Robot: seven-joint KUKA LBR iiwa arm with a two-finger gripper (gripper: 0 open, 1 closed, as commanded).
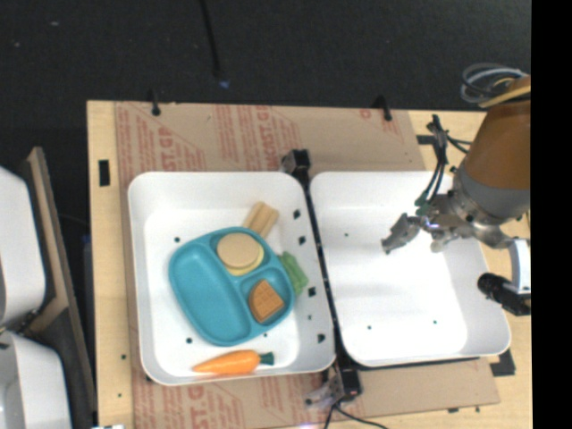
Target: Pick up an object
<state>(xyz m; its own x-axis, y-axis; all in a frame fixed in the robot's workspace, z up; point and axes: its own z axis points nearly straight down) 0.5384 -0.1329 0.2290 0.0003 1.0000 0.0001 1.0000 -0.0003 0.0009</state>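
My gripper (418, 237) hangs over the upper right part of the right bin (402, 329), open, with nothing between its fingers. All the objects are in the left bin (152, 204). There a blue divided plate (210, 298) carries a round tan biscuit (240, 251) and a brown waffle piece (266, 301). A pale wooden block (262, 217) leans at the plate's upper edge. A green piece (294, 273) sticks out at the plate's right side. An orange carrot (234, 362) lies along the front wall.
A black divider (315, 257) runs between the two bins. The bins rest on a cardboard sheet (223, 137) on the bench. The grey and orange arm (500, 159) enters from the right.
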